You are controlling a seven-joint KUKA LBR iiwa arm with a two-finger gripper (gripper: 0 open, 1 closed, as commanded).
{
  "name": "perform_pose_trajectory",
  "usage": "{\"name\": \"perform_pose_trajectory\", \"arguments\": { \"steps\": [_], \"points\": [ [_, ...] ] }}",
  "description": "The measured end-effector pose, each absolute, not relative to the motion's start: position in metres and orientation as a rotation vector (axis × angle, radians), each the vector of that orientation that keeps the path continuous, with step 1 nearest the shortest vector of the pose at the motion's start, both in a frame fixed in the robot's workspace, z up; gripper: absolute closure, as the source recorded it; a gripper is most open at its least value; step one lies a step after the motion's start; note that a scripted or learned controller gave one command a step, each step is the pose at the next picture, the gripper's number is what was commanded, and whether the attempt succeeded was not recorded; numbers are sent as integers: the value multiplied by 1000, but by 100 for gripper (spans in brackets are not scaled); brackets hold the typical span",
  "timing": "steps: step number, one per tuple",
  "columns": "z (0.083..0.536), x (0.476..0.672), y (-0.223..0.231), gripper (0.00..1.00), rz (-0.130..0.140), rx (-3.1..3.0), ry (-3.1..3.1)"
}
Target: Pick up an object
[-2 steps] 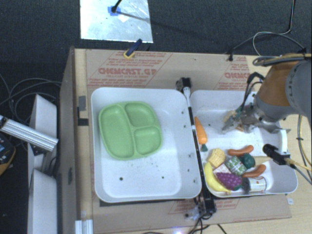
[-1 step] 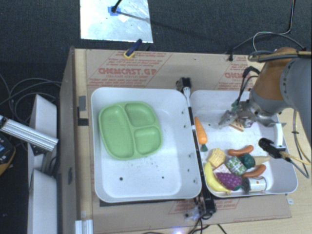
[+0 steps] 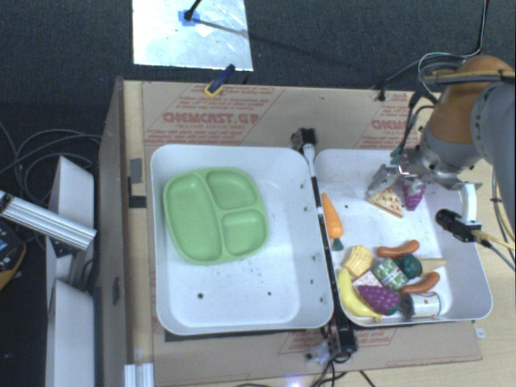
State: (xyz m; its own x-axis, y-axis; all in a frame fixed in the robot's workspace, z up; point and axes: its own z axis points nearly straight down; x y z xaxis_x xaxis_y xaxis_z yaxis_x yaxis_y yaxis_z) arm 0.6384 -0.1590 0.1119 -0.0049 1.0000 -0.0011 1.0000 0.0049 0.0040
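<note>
My gripper [image 3: 393, 179] hangs low over the back of the right bin [image 3: 468, 248], reaching in from the right. Directly under it lies a tan waffle-like wedge [image 3: 389, 202], with a small purple item [image 3: 414, 193] beside it to the right; whether the gripper touches either, I cannot tell. Toy food is piled at the bin's front: a banana [image 3: 347, 291], corn [image 3: 357, 258], purple grapes [image 3: 376, 298], two sausages [image 3: 397, 249] and a small can [image 3: 427, 304]. An orange carrot [image 3: 330, 215] lies along the bin's left wall.
The left bin [image 3: 242, 297] holds a green divided plate [image 3: 216, 214]. A black clip [image 3: 305, 139] sits at the back of the ridge between the bins. A black part of the arm [image 3: 454, 224] juts over the right bin's right side.
</note>
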Motion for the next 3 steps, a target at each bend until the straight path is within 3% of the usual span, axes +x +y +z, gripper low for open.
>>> {"name": "perform_pose_trajectory", "arguments": {
  "steps": [1, 2, 3],
  "points": [
    [110, 640, -170, 0, 1, 2220, 2224],
    [85, 661, -169, 0, 3, 2214, 2227],
    [96, 662, -170, 100, 4, 2207, 2227]
  ]
}}
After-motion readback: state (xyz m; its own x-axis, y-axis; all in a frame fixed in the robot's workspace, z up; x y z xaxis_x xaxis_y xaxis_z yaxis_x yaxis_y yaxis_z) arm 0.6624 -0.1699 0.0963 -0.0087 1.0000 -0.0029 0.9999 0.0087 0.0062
